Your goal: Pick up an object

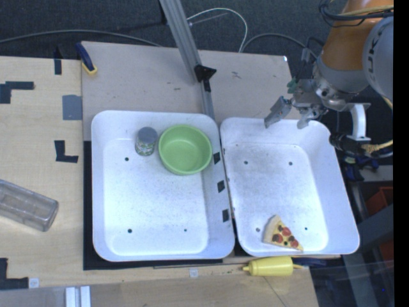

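A toy pizza slice [281,233] lies in the right bin [319,171] near its front edge. In the left bin [115,190] a green bowl [185,149] stands at the back, with a small grey-lidded jar [146,141] just left of it. My gripper [289,116] hangs over the back rim of the right bin, fingers open, nothing between them. It is far from the pizza slice and well right of the bowl.
A yellow mustard bottle [271,267] lies on the bench in front of the right bin. A clear plastic container [24,205] rests at the far left. A metal pole [185,37] slants up behind the bins. Cables [358,147] hang right of the right bin.
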You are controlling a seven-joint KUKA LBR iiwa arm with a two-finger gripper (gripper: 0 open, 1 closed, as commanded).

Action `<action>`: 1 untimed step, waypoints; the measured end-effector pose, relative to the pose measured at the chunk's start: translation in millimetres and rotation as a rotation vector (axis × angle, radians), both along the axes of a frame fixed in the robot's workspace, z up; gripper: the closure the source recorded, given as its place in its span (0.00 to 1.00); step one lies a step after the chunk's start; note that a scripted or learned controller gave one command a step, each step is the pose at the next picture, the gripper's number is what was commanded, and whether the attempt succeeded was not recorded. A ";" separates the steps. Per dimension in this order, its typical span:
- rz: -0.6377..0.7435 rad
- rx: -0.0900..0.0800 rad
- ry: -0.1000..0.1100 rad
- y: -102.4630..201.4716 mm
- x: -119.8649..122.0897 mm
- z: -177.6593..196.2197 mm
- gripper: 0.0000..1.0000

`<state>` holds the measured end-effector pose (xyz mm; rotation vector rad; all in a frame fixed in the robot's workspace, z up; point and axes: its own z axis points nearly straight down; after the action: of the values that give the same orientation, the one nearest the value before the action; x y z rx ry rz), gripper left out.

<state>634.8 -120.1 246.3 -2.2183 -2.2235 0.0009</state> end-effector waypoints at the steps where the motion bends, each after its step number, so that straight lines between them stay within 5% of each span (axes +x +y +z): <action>1: 0.000 0.000 0.000 0.0 0.0 0.0 0.00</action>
<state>634.8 -120.1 246.3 -2.2183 -2.2235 0.0010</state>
